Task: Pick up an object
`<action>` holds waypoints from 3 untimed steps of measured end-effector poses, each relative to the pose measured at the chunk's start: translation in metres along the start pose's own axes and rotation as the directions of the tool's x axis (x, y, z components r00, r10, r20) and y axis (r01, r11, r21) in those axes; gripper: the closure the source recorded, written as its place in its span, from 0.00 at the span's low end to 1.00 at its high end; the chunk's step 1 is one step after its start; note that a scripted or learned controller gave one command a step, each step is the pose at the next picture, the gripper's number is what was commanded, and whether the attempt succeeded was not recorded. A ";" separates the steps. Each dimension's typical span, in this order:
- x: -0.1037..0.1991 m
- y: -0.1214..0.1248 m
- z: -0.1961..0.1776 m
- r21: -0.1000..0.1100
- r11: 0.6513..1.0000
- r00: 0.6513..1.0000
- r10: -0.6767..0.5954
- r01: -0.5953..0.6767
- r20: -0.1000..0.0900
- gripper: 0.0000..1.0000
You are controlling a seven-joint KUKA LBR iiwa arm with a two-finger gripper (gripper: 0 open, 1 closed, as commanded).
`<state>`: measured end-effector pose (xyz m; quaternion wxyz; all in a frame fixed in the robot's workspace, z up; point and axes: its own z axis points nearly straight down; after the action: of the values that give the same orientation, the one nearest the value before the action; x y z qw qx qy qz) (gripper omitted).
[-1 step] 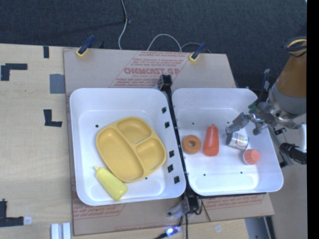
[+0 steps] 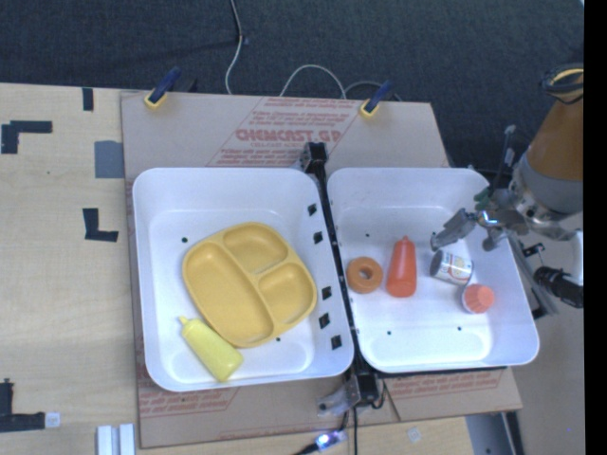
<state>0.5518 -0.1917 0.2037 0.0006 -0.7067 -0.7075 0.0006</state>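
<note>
At the right of the frame, over the right bin's (image 2: 379, 354) far side, the gripper (image 2: 468, 230) hung spread wide, gripping nothing. The can (image 2: 451, 268) lay just below it, tipped on its side, long axis running left-right — I'd judge that the likeliest target.

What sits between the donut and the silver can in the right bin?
The orange bottle stands between the donut and the silver can, apart from both, in the camera view.
</note>
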 end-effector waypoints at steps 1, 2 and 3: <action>0.011 0.000 0.055 0.005 1.000 1.000 0.000 0.000 -0.001 0.00; 0.008 0.010 0.088 -0.026 1.000 1.000 -0.001 0.002 0.011 0.00; 0.006 0.014 0.095 -0.034 0.999 1.000 0.000 0.001 0.016 0.00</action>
<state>0.5657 -0.1860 0.1089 -0.0169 -0.7063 -0.7077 -0.0055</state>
